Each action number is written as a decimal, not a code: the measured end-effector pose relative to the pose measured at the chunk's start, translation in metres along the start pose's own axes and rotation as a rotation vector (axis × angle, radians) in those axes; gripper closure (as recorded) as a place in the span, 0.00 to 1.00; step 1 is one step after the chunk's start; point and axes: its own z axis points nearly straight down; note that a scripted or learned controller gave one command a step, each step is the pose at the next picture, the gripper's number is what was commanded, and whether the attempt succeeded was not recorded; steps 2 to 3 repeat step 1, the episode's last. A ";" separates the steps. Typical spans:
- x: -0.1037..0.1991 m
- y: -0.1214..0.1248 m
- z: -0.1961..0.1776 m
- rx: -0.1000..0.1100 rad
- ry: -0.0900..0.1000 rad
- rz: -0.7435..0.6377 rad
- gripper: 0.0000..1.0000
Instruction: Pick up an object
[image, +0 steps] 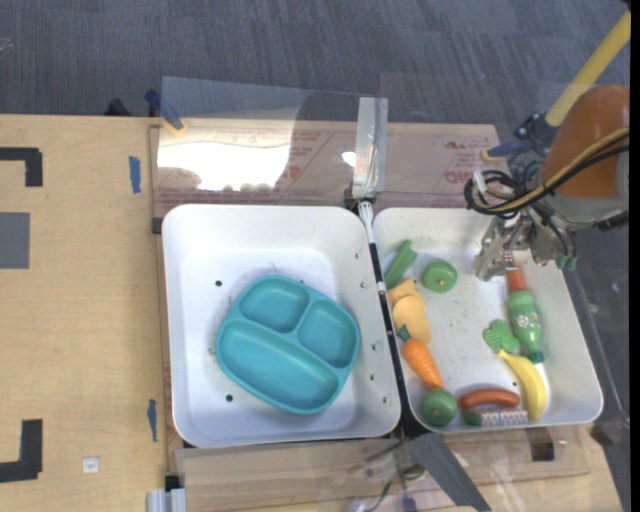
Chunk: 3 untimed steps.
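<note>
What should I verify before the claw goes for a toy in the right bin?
1. Claw over the right bin: ok, at its upper right part.
2. Claw free of load: cannot tell.
3. Nearest target: ok, a green bottle-like toy lies just below it, a green round fruit to its left.
4. Room around target: not ok, the banana touches the bottle toy's lower end.
5. Cables free of toys: ok.
6. Teal divided plate out of the way: ok, in the left bin.

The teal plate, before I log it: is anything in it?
Empty. The teal plate lies flat in the left bin, its three compartments showing bare.
</note>
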 end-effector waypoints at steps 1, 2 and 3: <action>0.001 0.000 0.001 0.000 0.002 0.000 0.00; 0.001 0.000 0.001 0.000 0.002 0.000 0.00; 0.001 0.000 0.001 0.000 0.002 0.000 0.00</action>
